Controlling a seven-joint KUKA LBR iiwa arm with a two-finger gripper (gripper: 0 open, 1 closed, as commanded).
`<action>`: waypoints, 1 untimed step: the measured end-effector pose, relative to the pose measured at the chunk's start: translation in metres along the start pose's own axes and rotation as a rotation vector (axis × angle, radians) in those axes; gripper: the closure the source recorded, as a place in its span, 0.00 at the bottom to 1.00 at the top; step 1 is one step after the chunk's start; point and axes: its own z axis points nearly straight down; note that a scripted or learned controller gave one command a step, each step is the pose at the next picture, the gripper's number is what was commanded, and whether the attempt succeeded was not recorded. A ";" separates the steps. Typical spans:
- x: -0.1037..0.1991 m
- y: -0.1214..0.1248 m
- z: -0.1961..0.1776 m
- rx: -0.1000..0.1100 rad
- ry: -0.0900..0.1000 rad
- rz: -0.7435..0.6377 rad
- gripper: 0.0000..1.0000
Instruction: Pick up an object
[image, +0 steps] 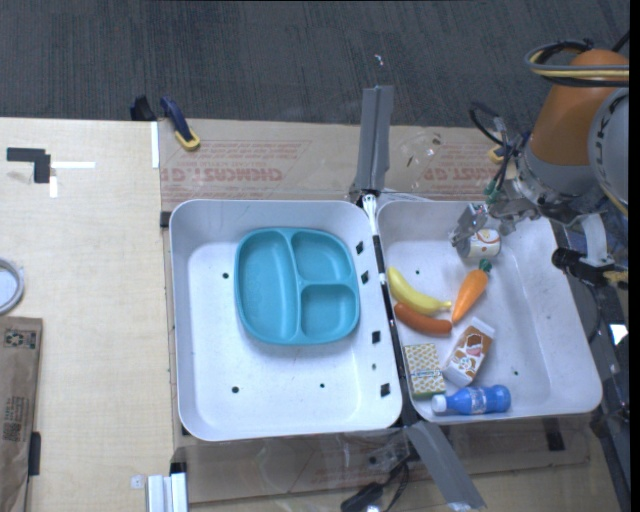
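Over the far corner of the right-hand shallow white bin, the grey arm's two-finger gripper hangs low above a small round white and orange object; whether its jaws are parted or clamped cannot be told. Just nearer lie an orange plastic carrot, a yellow banana and a red sausage-shaped piece. A good grasp would likely centre squarely on one item, avoiding the bin wall.

Plate in left bin
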 end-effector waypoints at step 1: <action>-0.031 -0.006 0.051 0.001 0.001 -0.040 0.00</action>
